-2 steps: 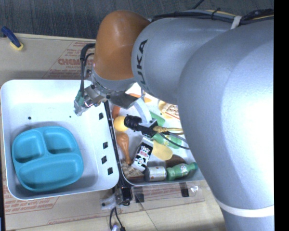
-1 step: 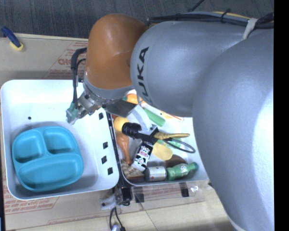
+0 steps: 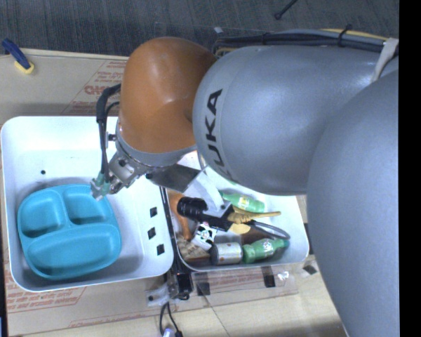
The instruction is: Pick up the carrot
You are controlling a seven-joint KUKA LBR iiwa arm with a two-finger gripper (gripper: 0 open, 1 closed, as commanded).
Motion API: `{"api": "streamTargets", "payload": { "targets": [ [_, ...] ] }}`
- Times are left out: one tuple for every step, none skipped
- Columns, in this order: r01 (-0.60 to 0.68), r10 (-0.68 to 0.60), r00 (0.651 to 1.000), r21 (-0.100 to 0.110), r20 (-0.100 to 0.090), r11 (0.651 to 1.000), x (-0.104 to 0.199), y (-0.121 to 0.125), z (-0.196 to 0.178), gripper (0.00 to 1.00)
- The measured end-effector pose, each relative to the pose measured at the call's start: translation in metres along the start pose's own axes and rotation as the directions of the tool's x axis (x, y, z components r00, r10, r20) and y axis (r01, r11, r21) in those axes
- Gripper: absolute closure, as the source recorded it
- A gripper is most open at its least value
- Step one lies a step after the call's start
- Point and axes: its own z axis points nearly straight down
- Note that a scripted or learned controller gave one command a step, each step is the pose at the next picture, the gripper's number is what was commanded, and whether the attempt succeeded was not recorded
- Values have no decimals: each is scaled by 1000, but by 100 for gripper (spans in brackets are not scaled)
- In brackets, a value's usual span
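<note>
In the right bin [image 3: 299,225], an orange piece that looks like the carrot [image 3: 185,225] lies close to the wall shared with the left bin. The arm and the clutter around it hide most of it. My gripper [image 3: 101,186] hangs over the left bin [image 3: 35,135], its tip just above the upper right corner of a blue divided tray [image 3: 67,232]. Nothing shows at the gripper's tip. The gripper is well to the left of the carrot, across the divider.
The arm's grey body and orange band cover most of the right bin. Below it lie a green bottle [image 3: 265,248], a green and yellow item [image 3: 247,203], a silvery can [image 3: 225,253] and a small white block [image 3: 205,235]. The blue tray takes up the left bin's lower half.
</note>
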Motion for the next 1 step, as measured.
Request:
{"api": "streamTargets", "payload": {
  "targets": [
    [214, -214, 977, 5, -2, 977, 27, 6, 120, 100]
  ]
}}
